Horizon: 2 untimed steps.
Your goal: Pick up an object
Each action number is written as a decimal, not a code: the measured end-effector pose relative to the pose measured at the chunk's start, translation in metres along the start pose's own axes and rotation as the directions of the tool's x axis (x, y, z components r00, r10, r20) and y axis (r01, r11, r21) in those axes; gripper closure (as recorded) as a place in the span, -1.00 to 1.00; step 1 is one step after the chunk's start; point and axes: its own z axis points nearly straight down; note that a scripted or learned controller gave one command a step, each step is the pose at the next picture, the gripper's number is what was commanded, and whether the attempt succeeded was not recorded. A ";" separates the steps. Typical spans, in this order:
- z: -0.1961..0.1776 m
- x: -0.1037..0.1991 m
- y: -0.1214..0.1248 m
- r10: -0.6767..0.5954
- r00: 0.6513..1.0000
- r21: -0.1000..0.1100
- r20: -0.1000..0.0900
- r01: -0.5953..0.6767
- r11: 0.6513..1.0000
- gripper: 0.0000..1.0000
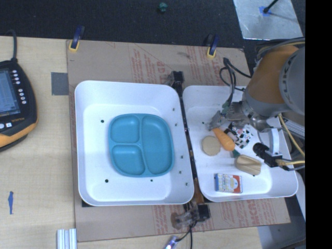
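While the gripper (224,119) hangs over the right bin (202,183), its grip state unclear, an orange carrot (224,138) lies at its six o'clock.

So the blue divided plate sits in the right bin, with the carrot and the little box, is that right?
Not quite. The camera view shows the blue divided plate alone in the left bin. The carrot and the little box are in the right bin.
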 end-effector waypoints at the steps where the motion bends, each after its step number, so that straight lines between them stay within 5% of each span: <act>1: 0.000 -0.003 0.003 0.001 1.000 0.003 0.000 -0.001 1.000 -1.00; 2: 0.000 -0.028 -0.007 0.001 1.000 -0.003 0.002 -0.001 1.000 -1.00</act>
